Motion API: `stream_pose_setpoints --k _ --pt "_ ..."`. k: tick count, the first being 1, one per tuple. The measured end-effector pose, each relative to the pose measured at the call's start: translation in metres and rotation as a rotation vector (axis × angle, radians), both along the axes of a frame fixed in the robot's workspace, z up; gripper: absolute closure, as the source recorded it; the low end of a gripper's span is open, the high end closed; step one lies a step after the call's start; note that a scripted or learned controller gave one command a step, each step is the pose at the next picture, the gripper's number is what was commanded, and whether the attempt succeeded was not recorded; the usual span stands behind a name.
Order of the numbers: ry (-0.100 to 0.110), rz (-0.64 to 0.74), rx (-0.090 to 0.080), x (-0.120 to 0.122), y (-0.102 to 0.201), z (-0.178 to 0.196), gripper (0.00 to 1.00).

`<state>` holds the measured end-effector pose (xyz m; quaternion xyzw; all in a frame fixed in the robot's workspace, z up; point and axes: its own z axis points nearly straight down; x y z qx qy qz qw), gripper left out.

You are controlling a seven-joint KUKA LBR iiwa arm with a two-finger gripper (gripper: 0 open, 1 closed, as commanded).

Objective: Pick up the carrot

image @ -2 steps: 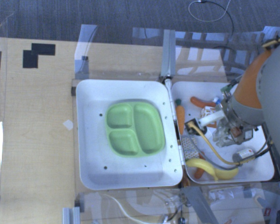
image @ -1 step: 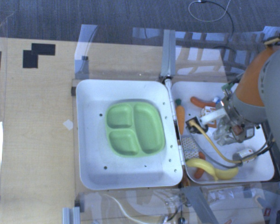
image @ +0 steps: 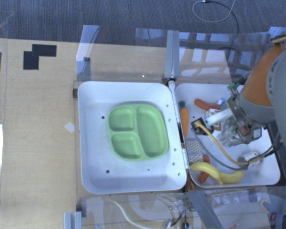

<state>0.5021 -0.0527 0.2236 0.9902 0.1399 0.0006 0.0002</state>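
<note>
tapered orange carrot (image: 184,121), smooth skin

Grey arm (image: 279,87), orange band, yellow cable (image: 219,147) along wrist.

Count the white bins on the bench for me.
2. The left bin holds a green divided plate. The right bin holds the carrot, a banana and other items, partly covered by the arm.
</note>
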Motion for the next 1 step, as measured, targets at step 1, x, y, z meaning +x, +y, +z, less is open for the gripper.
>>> stream_pose_setpoints --k 1 --pt "-0.001 0.235 0.0 0.0377 0.0523 -0.0079 1.0"
